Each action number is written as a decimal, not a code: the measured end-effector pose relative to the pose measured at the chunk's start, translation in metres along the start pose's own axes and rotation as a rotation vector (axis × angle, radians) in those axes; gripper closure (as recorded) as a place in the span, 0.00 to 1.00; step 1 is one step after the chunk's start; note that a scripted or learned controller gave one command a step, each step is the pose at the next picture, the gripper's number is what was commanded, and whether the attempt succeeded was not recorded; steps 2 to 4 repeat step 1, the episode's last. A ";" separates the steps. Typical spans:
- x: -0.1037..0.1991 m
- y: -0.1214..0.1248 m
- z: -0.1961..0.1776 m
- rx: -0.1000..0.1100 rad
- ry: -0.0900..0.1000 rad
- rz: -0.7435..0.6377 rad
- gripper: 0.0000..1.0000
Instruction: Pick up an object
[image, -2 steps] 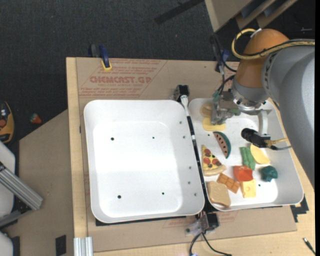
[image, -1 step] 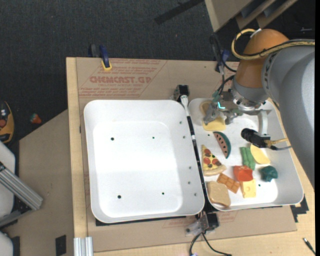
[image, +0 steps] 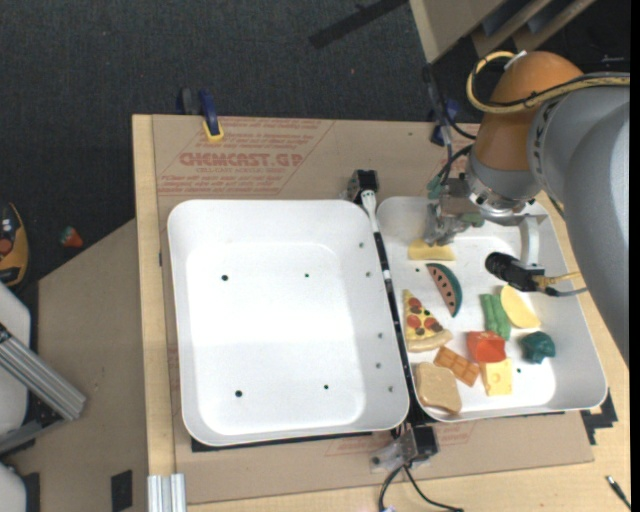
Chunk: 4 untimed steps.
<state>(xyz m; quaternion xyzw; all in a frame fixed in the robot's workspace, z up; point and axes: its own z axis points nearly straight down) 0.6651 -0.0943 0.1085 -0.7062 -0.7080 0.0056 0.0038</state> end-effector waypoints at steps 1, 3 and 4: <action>0.000 0.000 0.001 0.001 0.000 0.000 0.00; 0.000 0.000 0.001 0.001 0.000 0.000 0.00; 0.000 0.000 0.001 0.001 0.000 0.000 0.00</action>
